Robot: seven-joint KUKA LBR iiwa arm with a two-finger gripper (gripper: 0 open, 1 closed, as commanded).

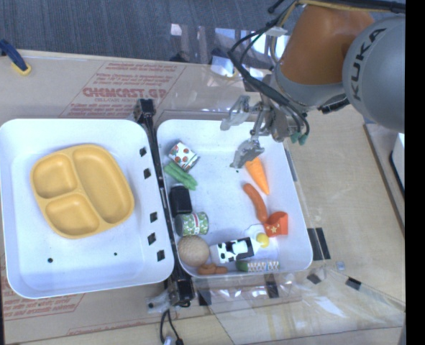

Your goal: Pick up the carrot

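Observation:
The carrot (258, 175) is a short orange cone lying in the right bin (212, 131), near its right wall, with the tip pointing toward the front. My gripper (241, 134) hangs just above and behind the carrot's thick end. It is open, one finger (234, 113) farther back and the other (247, 152) close to the carrot. Nothing is between them.
The right bin also holds a long red pepper (254, 200), a red block (277, 223), a cow toy (235, 250), a beige ball (193, 250), a green can (194, 223), a green pod (180, 175) and a spotted can (184, 155). A yellow divided plate (83, 189) lies in the left bin (11, 214).

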